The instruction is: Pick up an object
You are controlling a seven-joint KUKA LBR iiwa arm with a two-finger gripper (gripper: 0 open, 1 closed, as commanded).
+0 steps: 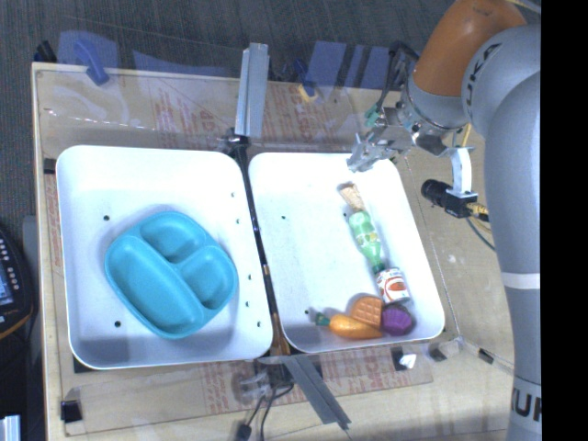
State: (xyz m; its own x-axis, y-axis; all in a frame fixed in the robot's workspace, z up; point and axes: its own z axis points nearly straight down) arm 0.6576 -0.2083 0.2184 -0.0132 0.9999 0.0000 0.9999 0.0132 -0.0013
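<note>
A slanted overhead look at a worktop (pixel 138 108) carrying two shallow white bins side by side. The left bin (pixel 83 182) holds one item: a turquoise plastic plate (pixel 170 272) with three compartments, lying flat a little below the bin's middle.

The right bin (pixel 303 237) holds a cluster of small toy foods along its right side and near corner. A green bottle (pixel 365 232) with a tan cap lies on its side, its cap end pointing toward the far edge of the bin. Just below its lower end sits a small red-and-white can (pixel 393 286). Beside the can, in the near right corner, is a purple grape-like piece (pixel 397 319), and touching it on the left is a tan waffle-like piece (pixel 367 310). An orange carrot (pixel 347 326) with a small green top lies along the near wall, partly under the waffle-like piece.

The grey robot arm (pixel 514 154) with its orange band (pixel 459 39) comes in from the right side and bends toward the far right corner of the right bin. Its gripper (pixel 367 152) hangs over that far rim, above and apart from the bottle's cap end. Nothing is visible between its fingers; they are too small and blurred to tell whether they are spread or closed. All of the objects lie in the bins, none lifted.
</note>
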